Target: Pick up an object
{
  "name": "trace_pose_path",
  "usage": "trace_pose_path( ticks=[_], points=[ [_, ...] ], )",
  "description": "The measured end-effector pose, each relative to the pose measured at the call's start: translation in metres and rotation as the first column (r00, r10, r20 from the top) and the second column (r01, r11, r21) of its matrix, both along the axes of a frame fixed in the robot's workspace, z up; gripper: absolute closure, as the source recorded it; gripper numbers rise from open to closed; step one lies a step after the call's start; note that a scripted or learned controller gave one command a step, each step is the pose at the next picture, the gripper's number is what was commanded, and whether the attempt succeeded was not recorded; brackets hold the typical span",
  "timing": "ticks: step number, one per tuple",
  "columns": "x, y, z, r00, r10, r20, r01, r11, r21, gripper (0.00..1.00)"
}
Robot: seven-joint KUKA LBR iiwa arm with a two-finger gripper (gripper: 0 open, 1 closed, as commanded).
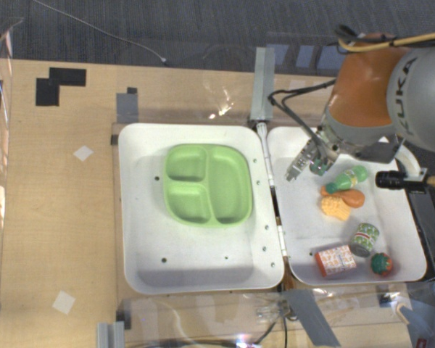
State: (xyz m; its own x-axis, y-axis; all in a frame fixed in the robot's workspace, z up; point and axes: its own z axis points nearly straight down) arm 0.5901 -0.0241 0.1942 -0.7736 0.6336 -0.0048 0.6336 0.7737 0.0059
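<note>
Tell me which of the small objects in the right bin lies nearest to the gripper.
The green and orange toy vegetable in the right bin lies nearest to the gripper. The yellow piece, can, box and round toy lie closer to the bin's front.

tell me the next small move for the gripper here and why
Probably shift the gripper toward the toy cluster and lower it. It hangs over a bare part of the right bin with nothing visible between its fingers, while the nearest items, the green toy vegetable and the yellow toy, lie just beside it.
</note>
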Motion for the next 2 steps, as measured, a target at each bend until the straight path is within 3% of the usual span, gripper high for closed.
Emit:
trace_pose_path(
  ticks=[1,2],
  points=[
    [0.024,0.099,0.106,0.934,-0.356,0.003,0.356,0.934,0.007,1.00],
    [0.025,0.146,0.033,0.702,-0.712,-0.008,0.712,0.702,-0.002,1.00]
  ],
)
